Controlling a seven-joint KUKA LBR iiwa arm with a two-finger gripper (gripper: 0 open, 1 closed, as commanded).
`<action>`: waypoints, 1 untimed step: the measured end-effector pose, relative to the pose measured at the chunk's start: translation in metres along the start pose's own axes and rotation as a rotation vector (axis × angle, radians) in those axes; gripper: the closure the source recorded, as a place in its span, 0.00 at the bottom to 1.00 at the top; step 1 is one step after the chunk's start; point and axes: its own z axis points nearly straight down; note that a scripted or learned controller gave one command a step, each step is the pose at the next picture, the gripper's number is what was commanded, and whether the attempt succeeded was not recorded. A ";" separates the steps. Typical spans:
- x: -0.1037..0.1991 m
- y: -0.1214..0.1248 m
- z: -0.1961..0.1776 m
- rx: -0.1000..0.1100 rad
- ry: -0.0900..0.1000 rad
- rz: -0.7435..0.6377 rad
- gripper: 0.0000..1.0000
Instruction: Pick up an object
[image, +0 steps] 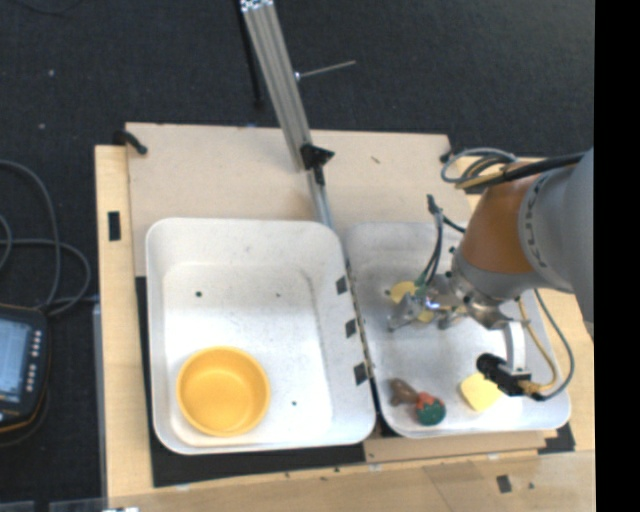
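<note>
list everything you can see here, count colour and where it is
bowl: 1, yellow-orange, near-left corner of the left bin
left bin: 1, white, left half of the bench
right bin: 1, white, right half of the bench, beside the left bin
yellow block: 1, pale yellow, near-right part of the right bin
small toy: 1, brown with green and red at one end, near edge of the right bin; exact kind unclear
small yellow piece: 1, yellow, middle of the right bin, by the gripper
metal pole: 1, grey, slanting from the top down to between the bins
handheld screen unit: 1, dark, at the left edge
arm: 1, grey with orange band, over the right bin
gripper: 1, metallic, low in the right bin
</note>
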 end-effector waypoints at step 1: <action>-0.001 0.001 -0.013 -0.006 0.000 0.004 1.00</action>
